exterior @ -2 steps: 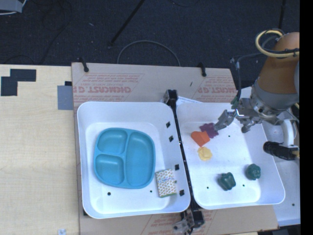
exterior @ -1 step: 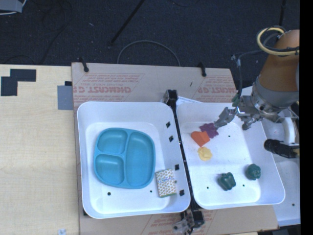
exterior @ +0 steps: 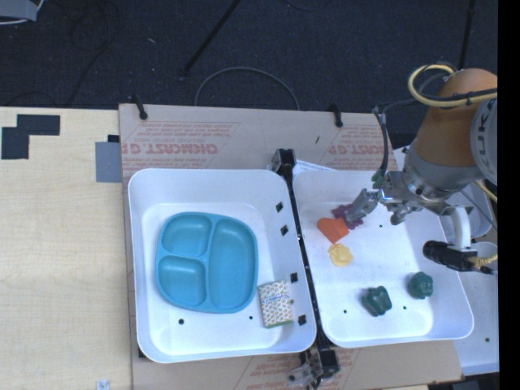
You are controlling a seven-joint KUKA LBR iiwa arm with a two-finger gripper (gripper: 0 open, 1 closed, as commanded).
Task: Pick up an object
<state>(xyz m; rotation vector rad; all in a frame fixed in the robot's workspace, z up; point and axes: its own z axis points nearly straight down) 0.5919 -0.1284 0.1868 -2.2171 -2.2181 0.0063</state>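
- Two shallow white bins sit side by side on a bench, seen from above at a slant.
- The left bin holds a blue divided plate and, just beside the plate's near right corner, a small patterned card leaning toward the bin's right wall.
- The right bin holds four loose things: an orange piece, a yellow piece just near of it, a dark green pepper-shaped toy, and a smaller green toy to its right.
- The grey and orange arm reaches in from the right, over the far part of the right bin.
- The gripper hangs low, just above and to the right of the orange piece.
- A purple thing sits at the gripper's tip; I cannot tell whether the fingers are open or closed on it.
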